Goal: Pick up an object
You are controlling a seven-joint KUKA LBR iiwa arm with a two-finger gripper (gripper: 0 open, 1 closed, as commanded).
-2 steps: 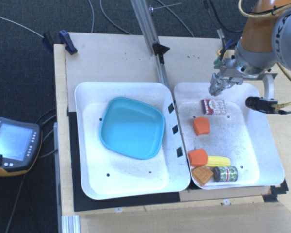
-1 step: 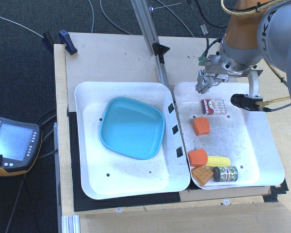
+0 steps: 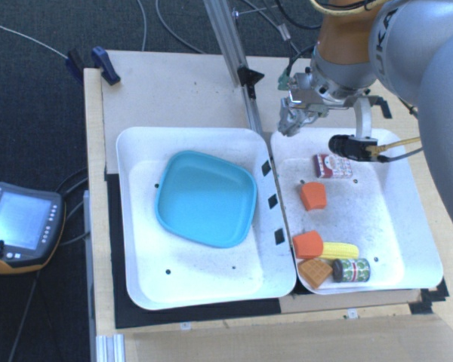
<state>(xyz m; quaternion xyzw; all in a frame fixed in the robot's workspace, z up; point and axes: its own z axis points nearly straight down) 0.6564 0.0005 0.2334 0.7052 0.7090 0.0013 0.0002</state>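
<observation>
An orange block (image 3: 313, 196) is seen in the middle of the right bin (image 3: 392, 225), with a small carton (image 3: 333, 166) above it and a second orange block (image 3: 308, 244), a corn cob (image 3: 340, 250), a waffle piece (image 3: 315, 272) and a small jar (image 3: 352, 270) grouped lower down. The claw (image 3: 288, 121) is held over the bin's upper left corner; its state cannot be told. A blue plate (image 3: 206, 197) is laid in the left bin (image 3: 136, 202).

Orange block (image 3: 313, 196) — right bin's (image 3: 408, 225) middle

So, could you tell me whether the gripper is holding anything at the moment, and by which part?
Nothing is held. The gripper hangs over the top edge of the right bin, with no object between its fingers.
</observation>
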